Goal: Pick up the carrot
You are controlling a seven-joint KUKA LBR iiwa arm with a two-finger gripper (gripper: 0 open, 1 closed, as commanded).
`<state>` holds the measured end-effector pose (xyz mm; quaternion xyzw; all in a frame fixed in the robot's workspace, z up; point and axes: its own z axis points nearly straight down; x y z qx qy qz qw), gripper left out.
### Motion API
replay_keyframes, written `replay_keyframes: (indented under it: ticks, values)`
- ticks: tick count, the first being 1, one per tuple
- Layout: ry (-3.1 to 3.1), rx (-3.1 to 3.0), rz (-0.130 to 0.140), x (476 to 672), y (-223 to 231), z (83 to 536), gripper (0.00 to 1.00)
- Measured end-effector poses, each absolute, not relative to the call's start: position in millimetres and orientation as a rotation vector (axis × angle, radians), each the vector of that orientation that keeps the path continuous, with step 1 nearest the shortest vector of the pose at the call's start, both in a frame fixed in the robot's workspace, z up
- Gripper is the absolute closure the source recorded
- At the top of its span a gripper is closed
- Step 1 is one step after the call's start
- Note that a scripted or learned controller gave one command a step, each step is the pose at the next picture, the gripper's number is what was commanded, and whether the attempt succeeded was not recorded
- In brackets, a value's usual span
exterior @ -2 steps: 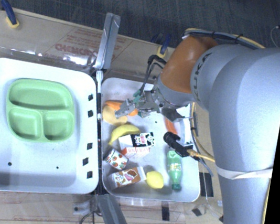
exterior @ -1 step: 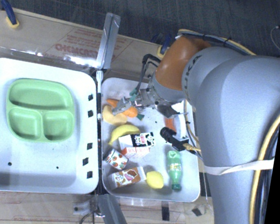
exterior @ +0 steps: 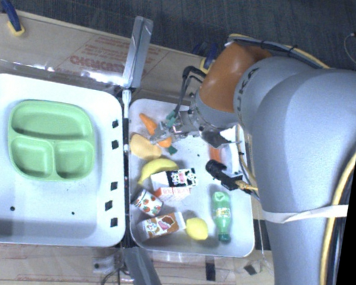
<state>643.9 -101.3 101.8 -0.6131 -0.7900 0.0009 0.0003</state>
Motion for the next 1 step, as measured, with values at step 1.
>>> replay_keyframes:
  ticks: [1]
  values:
    - [-2.381, -2.049, 0.001, 656.8, -15.5, 229.3, 1.00]
